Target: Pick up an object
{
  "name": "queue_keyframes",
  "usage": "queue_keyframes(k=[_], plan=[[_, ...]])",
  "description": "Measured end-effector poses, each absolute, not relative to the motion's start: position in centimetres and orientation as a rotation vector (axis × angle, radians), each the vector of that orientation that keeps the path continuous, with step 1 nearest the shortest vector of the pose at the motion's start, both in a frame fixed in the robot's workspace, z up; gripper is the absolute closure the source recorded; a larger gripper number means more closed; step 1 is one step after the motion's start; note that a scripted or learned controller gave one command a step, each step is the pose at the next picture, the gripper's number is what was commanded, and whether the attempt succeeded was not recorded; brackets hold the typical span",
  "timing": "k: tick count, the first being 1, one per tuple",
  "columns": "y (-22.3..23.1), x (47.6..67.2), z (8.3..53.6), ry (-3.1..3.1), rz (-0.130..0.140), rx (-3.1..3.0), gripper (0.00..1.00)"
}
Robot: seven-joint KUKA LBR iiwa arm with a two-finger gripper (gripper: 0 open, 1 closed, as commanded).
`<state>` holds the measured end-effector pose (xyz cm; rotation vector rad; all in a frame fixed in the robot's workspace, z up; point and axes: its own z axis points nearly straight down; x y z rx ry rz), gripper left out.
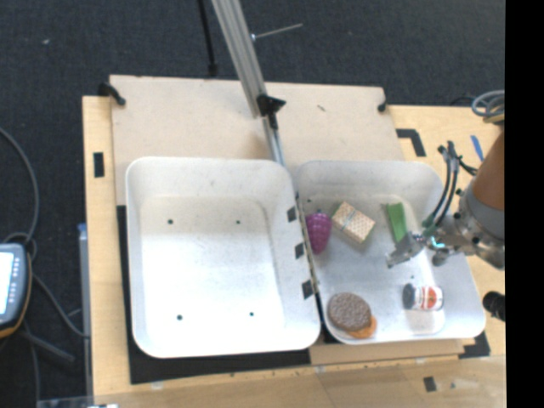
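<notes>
Gripper [406,252] hovers just beside green block [395,219] — right bin [374,173].

All five lie in the right white bin [374,175]: a purple ribbed object [318,230] against its left wall, a tan speckled cube [353,223] and a green flat block [396,220] toward its back, a brown round brush-like disc [350,312] at its front, and a small red-and-white canister [424,297] at its front right.

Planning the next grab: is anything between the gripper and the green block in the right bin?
Nothing visible does. The gripper hangs just beside the flat green block, with bare white bin floor between them; the tan cube lies farther left.
</notes>
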<state>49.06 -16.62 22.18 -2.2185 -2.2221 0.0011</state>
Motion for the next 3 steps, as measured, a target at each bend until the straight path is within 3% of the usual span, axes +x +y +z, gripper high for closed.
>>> queue_keyframes(k=[1, 2, 3], plan=[[-16.6, 49.2, 22.4, -2.224, -0.003, -2.223, 0.00], [-17.5, 49.8, 17.3, -2.219, 0.005, -2.223, 0.00], [-17.6, 49.3, 11.1, -2.217, 0.006, -2.221, 0.00]])
